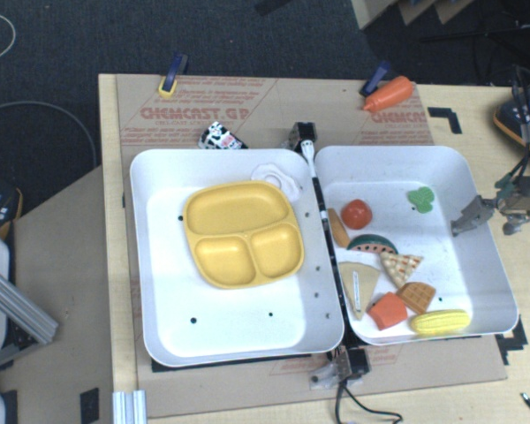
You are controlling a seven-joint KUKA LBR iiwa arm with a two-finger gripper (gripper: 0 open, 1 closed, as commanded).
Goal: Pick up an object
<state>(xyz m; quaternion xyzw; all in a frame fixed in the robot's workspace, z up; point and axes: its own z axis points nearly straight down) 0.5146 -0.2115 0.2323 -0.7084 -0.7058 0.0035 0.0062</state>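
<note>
In right bin (pixel 477 193): corn cob (pixel 439 322) lies lengthwise left-right near front wall; claw (pixel 499 212) state unclear.

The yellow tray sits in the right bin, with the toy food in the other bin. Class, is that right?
Not quite. The camera view shows the yellow tray in the left bin; the toy food, such as the tomato and corn, lies in the right bin.

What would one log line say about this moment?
gripper: over right white bin's right edge, holding nothing | round red toy tomato: in bin | yellow three-compartment tray: left bin
</note>
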